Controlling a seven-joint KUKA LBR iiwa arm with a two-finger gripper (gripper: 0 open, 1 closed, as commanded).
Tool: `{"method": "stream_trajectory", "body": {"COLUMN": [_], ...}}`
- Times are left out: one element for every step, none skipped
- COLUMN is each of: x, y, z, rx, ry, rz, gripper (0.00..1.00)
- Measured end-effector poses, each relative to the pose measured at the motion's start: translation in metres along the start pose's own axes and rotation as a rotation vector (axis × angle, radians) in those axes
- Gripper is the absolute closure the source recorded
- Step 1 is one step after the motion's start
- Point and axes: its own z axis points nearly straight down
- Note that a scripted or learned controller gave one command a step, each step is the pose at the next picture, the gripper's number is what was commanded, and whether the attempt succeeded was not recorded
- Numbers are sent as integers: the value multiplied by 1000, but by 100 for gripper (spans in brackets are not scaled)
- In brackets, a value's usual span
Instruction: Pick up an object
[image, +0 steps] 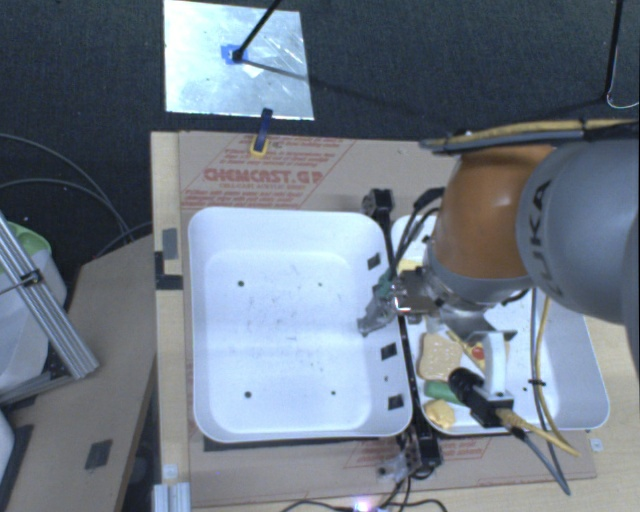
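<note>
Tool (380, 308) hangs at the right rim of the left bin (230, 250), by the gap between the two bins; whether it is released or clenched I cannot tell. The arm (500, 220) covers much of the right bin (592, 392). In that bin's lower left part lie a tan piece (438, 352), a green piece (438, 388) just below it, a yellow piece (440, 413) by the rim, and a red bit (478, 352) beside the tan piece. Both bins sit on a card (290, 170) on the worktop (110, 330).

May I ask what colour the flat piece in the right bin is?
The flat piece is pale tan; camera view.
</note>
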Motion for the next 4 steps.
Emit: {"method": "stream_trajectory", "body": {"x": [57,-3,33,67], "y": [1,-1,76,31], "z": [-219,-65,-140,85], "rx": [-27,4,-22,9], "ry": [10,-1,6,1], "rz": [-11,1,-9,-6], "gripper": [0,0,0,0]}}
